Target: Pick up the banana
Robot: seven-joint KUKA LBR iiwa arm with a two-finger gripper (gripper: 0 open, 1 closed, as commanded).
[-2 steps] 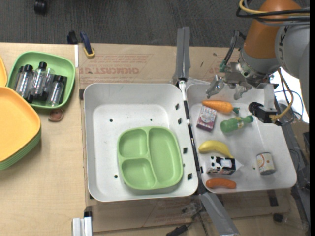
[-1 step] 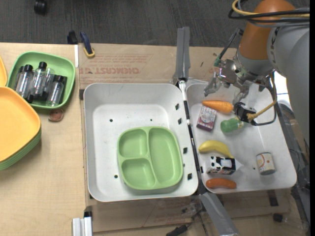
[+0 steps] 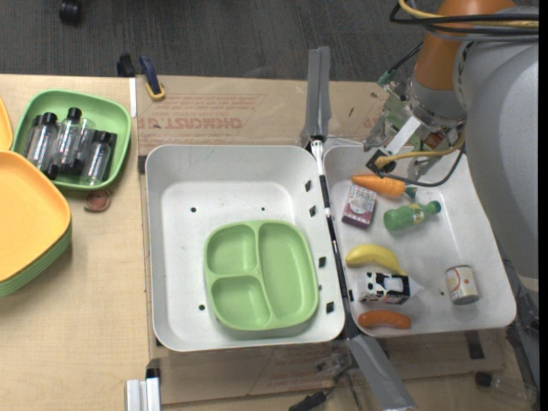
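Camera view: gripper (image 3: pixel 392 140) at white bin's (image 3: pixel 458 234) 12 o'clock, open or closed cannot be told. Curved yellow plastic banana (image 3: pixel 374 256) at 6 o'clock. Risk: black-and-white cow-print carton (image 3: pixel 384 288) just beside it gets pinched instead.

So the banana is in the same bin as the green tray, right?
No, the camera view shows the banana lying in the other bin, with the carrot and the can. The green tray is in the bin beside it.

I worked in a lab: two white bins (image 3: pixel 180 195) on my worktop (image 3: pixel 86 332), grey carpet (image 3: pixel 257 15) and chair castors (image 3: pixel 71 9) behind.
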